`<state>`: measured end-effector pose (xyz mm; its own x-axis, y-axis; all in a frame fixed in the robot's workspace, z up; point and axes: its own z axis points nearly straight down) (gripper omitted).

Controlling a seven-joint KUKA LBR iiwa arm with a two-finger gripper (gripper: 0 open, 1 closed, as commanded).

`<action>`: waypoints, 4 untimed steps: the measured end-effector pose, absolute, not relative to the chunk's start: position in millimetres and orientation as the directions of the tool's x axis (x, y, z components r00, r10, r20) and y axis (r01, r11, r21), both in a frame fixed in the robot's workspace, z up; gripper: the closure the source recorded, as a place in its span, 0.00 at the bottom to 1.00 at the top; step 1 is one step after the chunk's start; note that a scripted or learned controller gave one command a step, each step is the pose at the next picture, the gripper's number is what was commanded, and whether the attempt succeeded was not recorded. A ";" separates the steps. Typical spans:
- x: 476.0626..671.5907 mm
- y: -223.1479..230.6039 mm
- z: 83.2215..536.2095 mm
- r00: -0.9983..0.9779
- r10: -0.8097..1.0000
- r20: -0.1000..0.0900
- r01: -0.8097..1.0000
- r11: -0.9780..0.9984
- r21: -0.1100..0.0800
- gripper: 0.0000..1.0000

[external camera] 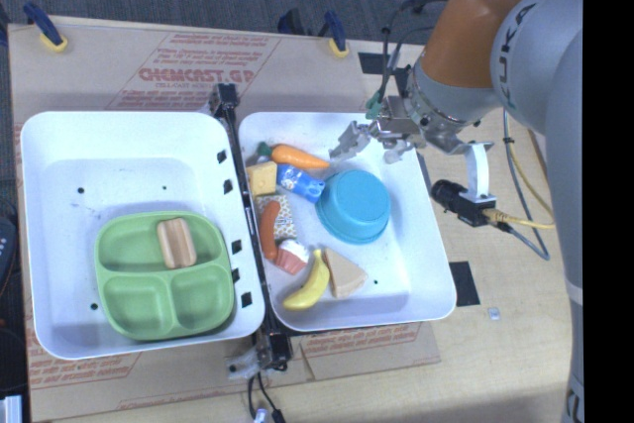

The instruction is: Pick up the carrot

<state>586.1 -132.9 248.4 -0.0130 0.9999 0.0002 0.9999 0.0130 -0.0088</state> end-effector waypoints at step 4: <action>632.1 -146.3 91.9 0.198 0.980 0.005 0.980 -0.198 -0.011 1.00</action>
